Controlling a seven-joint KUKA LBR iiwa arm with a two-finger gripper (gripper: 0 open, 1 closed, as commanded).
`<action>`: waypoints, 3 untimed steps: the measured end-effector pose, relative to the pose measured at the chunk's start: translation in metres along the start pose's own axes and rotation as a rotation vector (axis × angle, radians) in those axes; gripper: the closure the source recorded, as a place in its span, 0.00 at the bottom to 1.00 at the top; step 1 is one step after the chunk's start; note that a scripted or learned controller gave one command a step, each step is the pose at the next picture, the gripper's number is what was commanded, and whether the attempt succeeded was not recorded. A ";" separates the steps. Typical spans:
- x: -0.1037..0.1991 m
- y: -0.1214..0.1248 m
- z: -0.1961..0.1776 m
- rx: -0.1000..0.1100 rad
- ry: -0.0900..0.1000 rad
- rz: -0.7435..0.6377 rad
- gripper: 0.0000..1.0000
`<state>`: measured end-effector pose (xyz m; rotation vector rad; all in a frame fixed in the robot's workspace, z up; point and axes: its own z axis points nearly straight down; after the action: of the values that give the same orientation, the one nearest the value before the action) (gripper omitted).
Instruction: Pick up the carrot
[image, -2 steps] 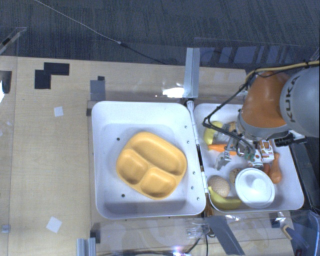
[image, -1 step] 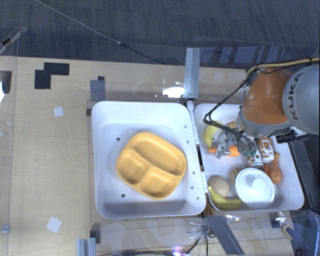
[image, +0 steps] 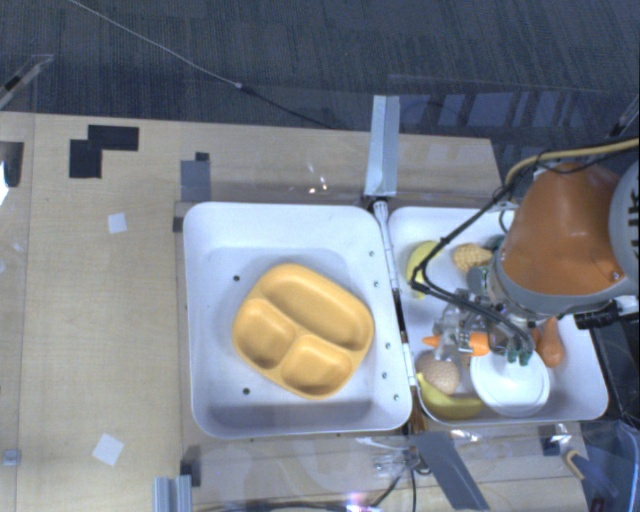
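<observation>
Camera view has the claw (image: 462, 338) down in the right bin (image: 590, 405), can't tell its state, with the carrot (image: 478, 344) right beside it, near a white bowl (image: 510, 383), and a yellow tray (image: 302, 328) in the left bin (image: 205, 300).

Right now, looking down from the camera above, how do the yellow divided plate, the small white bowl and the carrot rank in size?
Largest to smallest as they look in the camera view:
1. Yellow divided plate, by far the biggest.
2. Small white bowl, clearly smaller.
3. Carrot: just a little orange shows, because the arm and tool cover part of it, so its full size is unsure.
</observation>
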<state>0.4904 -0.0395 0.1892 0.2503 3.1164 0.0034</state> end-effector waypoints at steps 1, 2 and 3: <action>-0.005 -0.039 0.003 0.002 0.005 -0.162 1.00; -0.015 0.011 0.004 -0.001 0.006 -0.487 1.00; -0.048 -0.042 0.100 0.001 0.000 -0.668 1.00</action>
<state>0.5329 -0.0889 0.0902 -0.7850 3.0261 -0.0065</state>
